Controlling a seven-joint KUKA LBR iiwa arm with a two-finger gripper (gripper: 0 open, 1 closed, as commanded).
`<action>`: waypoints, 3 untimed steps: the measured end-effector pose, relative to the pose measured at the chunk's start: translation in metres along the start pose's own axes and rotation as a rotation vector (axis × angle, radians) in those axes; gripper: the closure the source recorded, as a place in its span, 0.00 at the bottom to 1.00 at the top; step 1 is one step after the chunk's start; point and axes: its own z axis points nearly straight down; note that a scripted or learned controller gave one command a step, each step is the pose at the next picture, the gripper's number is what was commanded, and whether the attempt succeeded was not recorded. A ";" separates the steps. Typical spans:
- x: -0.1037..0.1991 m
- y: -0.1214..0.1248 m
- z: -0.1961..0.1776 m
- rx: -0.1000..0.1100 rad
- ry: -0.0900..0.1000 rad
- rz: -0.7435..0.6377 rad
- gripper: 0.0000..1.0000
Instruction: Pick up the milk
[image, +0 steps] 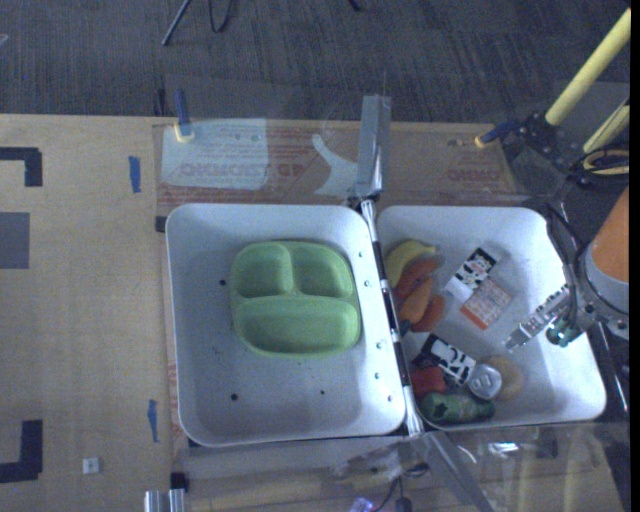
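Two bins. The left bin holds a green tray. In the right bin, the milk lies near the far edge, unlifted. The gripper hovers beside it, near the right edge; jaw state cannot be told.

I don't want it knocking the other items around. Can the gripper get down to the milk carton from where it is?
Probably yes. The gripper hangs over the right bin, and the milk carton lies just beside it on bare floor, nothing on top. The banana and other food lie farther off.
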 end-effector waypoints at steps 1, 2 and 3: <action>0.062 0.055 0.008 0.000 0.000 0.019 1.00; 0.029 0.021 -0.116 -0.002 -0.005 -0.116 1.00; -0.003 0.008 -0.160 -0.003 -0.007 -0.112 1.00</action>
